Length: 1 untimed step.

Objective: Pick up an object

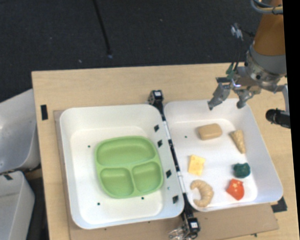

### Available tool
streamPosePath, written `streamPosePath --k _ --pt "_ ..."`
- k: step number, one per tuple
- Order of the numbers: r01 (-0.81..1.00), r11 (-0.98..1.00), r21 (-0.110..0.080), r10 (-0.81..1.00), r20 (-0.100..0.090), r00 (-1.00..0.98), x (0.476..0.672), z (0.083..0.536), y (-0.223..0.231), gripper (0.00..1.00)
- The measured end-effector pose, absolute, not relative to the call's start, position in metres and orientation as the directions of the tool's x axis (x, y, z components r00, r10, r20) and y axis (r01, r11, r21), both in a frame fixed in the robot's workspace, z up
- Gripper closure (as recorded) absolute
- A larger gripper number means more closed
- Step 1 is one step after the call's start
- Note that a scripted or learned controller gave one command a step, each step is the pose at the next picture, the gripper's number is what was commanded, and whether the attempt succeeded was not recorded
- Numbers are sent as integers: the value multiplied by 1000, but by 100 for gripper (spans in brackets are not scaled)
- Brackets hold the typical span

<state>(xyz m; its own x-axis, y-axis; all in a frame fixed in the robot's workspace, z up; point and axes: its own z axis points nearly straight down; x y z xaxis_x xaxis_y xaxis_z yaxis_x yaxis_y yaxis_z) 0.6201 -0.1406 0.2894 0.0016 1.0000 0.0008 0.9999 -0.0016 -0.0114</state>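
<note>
Objects for picking all lie in the right bin [258, 135]: a tan bread-like block [209, 131] near the far middle, a pale cone-shaped piece [238, 140] just to its right, a yellow cheese wedge [196, 165] toward the bin's centre, a croissant [202, 191] at the near edge, a dark green piece [241, 170] and a red piece [236, 189] close together at the near right. My gripper [229, 98] hangs over the far rim of that bin with its two fingers spread apart and nothing between them, so I am at the approach and have not yet committed to a target. I judge the tan block the best choice: it is the nearest to me, it sits apart from its neighbours on most sides, and its flat sides should give my fingers an even hold. To do this well I should centre myself above it, turn my wrist so the fingers straddle its shorter width, and descend straight down so neither finger lands on top of it or nudges it toward the cone-shaped piece. I should keep clear of the bin wall behind me as I come down, and close only once the fingers are low beside the block. The left bin [73, 127] holds a green divided tray [128, 166], which I have no need to go near.
</note>
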Motion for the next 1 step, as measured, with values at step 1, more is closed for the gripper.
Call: streamPosePath --k 1 --pt "1000 0 1 1000 0 0 622 297 -140 0"
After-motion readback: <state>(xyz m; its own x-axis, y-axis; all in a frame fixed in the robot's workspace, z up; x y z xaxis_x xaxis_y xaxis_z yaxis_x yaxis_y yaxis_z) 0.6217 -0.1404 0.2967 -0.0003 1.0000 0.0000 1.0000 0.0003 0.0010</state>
